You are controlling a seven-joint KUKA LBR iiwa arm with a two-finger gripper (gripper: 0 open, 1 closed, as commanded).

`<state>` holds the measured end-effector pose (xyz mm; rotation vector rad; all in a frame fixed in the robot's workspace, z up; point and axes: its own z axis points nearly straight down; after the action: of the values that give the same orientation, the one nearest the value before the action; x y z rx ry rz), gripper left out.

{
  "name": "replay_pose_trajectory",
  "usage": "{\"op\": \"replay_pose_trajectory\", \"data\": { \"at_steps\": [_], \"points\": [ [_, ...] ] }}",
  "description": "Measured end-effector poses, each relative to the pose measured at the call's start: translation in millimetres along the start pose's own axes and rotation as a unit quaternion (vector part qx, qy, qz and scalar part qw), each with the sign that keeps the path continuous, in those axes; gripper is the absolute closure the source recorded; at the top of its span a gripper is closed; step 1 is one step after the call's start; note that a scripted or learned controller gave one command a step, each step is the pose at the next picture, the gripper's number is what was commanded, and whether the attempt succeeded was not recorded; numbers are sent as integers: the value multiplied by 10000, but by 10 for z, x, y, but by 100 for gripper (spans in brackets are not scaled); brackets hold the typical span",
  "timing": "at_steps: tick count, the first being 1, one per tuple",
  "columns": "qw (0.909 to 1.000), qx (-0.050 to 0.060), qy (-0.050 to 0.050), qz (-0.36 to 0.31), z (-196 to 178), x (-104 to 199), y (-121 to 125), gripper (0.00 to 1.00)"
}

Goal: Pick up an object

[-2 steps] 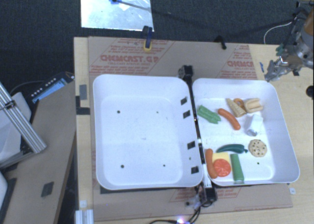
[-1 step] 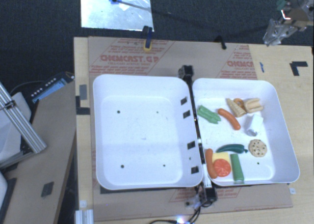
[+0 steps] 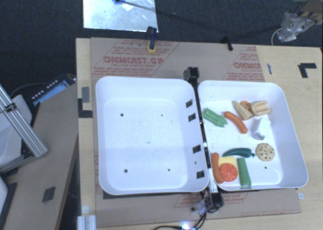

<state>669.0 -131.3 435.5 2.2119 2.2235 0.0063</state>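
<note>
Look to the upper right corner and you find the end effector (image 3: 294, 27) hanging high above the tabletop (image 3: 166, 55), well apart from both bins; it is small and blurred there, so you cannot tell how it is set, and nothing is visible in its grasp. The left bin (image 3: 146, 135) and the right bin (image 3: 252, 135) sit side by side, touching along a central hinge line with small dark clips. Everything you could pick lies in the right bin. Near its upper middle there is a green bean pod (image 3: 214, 118) lying at a slant, and just beside it an orange sausage (image 3: 235, 121), also slanted. Above these, near the far wall, rest a few tan bread-like pieces (image 3: 251, 108) close together (their exact shapes are hard to make out). A pale whitish object (image 3: 259, 127) lies just below them, possibly a small cup or block. Lower down you see a round cookie (image 3: 264, 152) beside a dark green curved pepper (image 3: 238, 152). In the near left corner of that bin a carrot (image 3: 216, 166), a yellow slice (image 3: 227, 161), a red tomato slice (image 3: 228, 172) and a green cucumber (image 3: 244, 172) crowd together, touching or overlapping.
</note>
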Motion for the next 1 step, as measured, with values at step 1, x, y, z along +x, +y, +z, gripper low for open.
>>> {"op": "replay_pose_trajectory", "data": {
  "at_steps": [1],
  "points": [
    [10000, 37, -10, 51, 481, -803, -23, 100]
  ]
}}
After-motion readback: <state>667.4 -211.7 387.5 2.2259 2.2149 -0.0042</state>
